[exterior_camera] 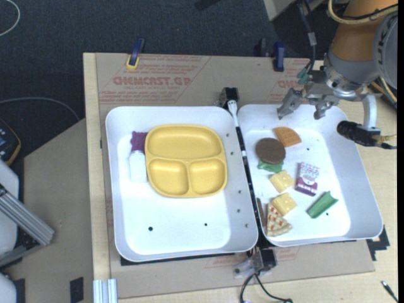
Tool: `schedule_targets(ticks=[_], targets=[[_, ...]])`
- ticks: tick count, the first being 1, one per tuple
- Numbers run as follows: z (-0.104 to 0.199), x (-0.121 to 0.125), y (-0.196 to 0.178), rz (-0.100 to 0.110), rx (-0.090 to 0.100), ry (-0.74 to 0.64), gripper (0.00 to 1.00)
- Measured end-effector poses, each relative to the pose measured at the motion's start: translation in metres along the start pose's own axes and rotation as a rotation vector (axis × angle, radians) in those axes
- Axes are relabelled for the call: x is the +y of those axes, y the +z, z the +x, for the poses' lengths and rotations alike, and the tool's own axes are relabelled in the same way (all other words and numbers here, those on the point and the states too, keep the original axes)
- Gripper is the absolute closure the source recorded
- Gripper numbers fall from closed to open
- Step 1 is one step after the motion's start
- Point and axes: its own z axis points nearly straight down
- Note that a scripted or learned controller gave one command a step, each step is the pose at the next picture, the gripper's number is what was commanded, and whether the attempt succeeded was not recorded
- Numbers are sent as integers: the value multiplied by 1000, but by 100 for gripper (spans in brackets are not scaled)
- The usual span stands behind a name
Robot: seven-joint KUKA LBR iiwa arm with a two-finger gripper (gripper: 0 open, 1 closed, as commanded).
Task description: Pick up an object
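The candidate objects lie in the right bin (353, 169). Nearest the gripper is a tan, toast-like piece (288, 136) at the bin's upper middle. Touching its lower left edge is a dark brown round patty (270, 149), which rests on a green leaf-like item (271, 166). Below these sit two yellow cheese-like blocks — the upper block (281, 181) and the lower block (283, 203) — and under them, near the bin's bottom left corner, a pizza slice (276, 221). To the right of the blocks lies a small purple-and-white packet (308, 178), and below it a green elongated piece (322, 204), tilted.

The gripper (306, 107) hovers over the upper edge of the right bin, just above the tan piece and apart from it. Its two fingers are spread wide — nothing lies between them. The grey arm with its orange section (363, 24) reaches in from the upper right.

The left bin (120, 169) holds a yellow compartment tray (186, 160) with three recesses. Just beside the tray's left edge lie a purple item (138, 140) and a white bottle-like item (137, 166). Both bins rest on a brown board (189, 81), with a yellow-handled clamp (134, 57) at its upper edge.
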Motion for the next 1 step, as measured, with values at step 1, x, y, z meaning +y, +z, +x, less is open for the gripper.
schedule_targets(ticks=[1], targets=[[0,3,-9,-15,-2,-2,0]])
